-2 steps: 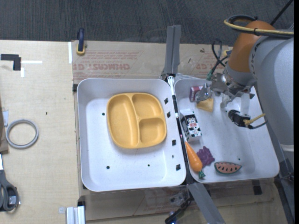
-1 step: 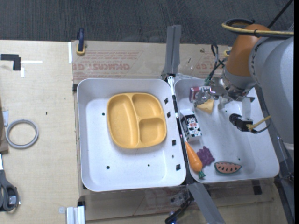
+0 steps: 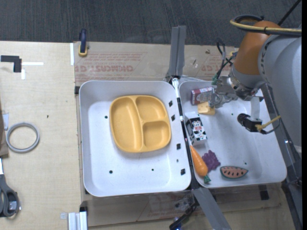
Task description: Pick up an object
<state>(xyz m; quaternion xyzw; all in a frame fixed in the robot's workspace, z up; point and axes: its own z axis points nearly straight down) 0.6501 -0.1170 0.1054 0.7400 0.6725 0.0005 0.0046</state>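
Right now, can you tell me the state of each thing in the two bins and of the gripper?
Yellow divided plate: upright, flat in left bin.
Carrot: lying at right bin's left wall.
Purple grapes: beside the carrot.
Watermelon slice: lying flat.
Small can: on its side.
Gripper: low over a yellow piece; grip unclear.

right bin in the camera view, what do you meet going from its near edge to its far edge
watermelon slice → grapes → small printed carton → cheese wedge → dark red box
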